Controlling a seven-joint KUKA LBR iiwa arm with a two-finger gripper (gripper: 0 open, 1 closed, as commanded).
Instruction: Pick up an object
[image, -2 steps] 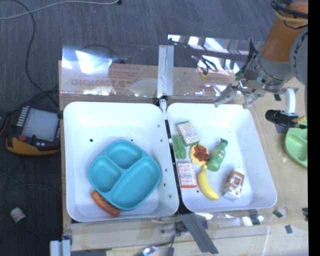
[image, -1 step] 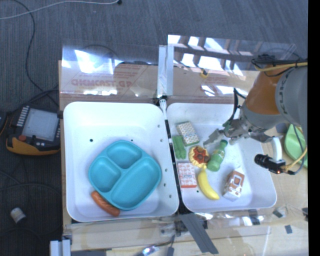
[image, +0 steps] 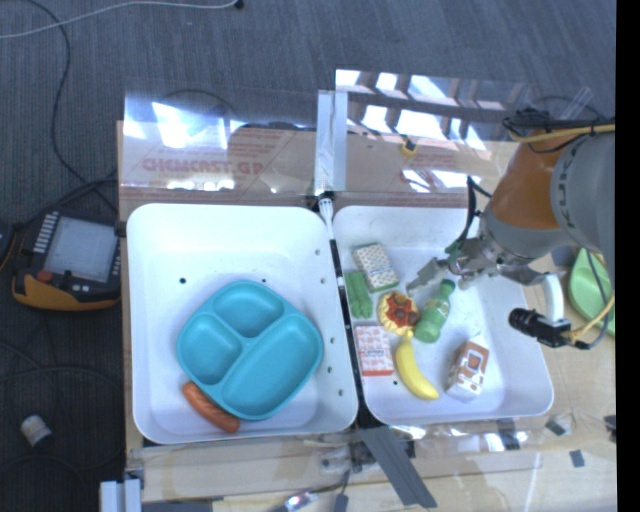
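1. gripper (image: 447, 272): over the right bin (image: 520, 395), just above the cap of the green bottle (image: 435, 315); whether it is spread or closed cannot be told; nothing seen held.
2. step in hand, as judged: descent onto an object, likeliest the green bottle. it lies tilted, so straddle its narrow width across the body, not along it, and come down clear of the red and yellow toy (image: 398, 312) touching its side.
3. right bin, one each: green bottle, red and yellow toy, banana (image: 414, 369), small carton (image: 467, 367), patterned box (image: 375, 266), green block (image: 359, 295), red-printed packet (image: 372, 350). seven items.
4. left bin (image: 160, 235): one blue divided plate (image: 250, 347), one sausage (image: 210, 407) at its lower edge.
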